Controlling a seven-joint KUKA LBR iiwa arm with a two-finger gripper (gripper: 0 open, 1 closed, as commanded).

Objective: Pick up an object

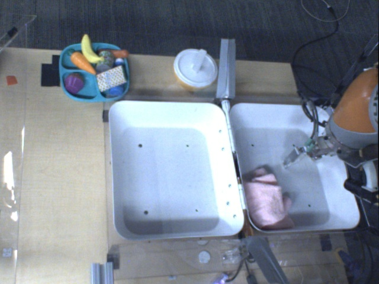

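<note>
The robot's hand (294, 156) is hanging over the right bin (331, 218), reaching in from the right side. Its thin fingers are pointing toward the left. They are too small and blurry to tell if they are spread apart or pressed together. Nothing is showing between them, so the hand is not holding anything.

Just below and to the left of the hand, a soft pink cloth (266, 201) is lying in the right bin. It is bunched up near the bin's front left corner. The hand is near the cloth but is not touching it. This cloth looks like the thing to pick up.

The left bin (118, 176) is sitting right beside the right bin. Farther back on the counter (59, 188), a white lidded cup (195, 68) is standing behind the bins. A blue tray of toy food (93, 71) is sitting at the back left.

The job is only just starting. The hand probably needs to move down and left to the cloth, close on it, and lift it up.
</note>
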